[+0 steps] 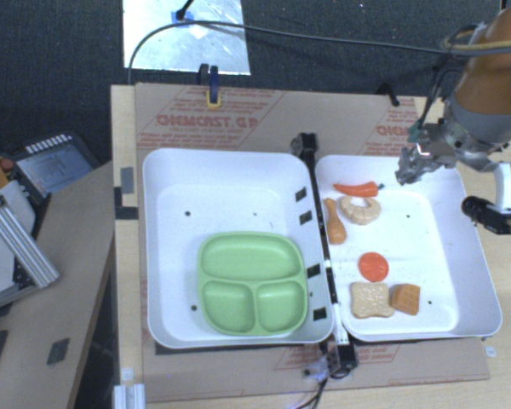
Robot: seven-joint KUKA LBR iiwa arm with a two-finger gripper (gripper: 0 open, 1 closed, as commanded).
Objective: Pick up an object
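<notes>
Red-orange chili pepper (356,189), slim, curved, w/ gripper (406,174) nearby, grip state unclear.

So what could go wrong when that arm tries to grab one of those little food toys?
The red chilli-shaped toy touches the pale ring-shaped pastry toy, so the gripper hovering near the right white bin's far edge might nudge or lift both. The flat round red slice lies low and could slip away. The tan bread-shaped piece and brown cube sit side by side, leaving little room.
</notes>
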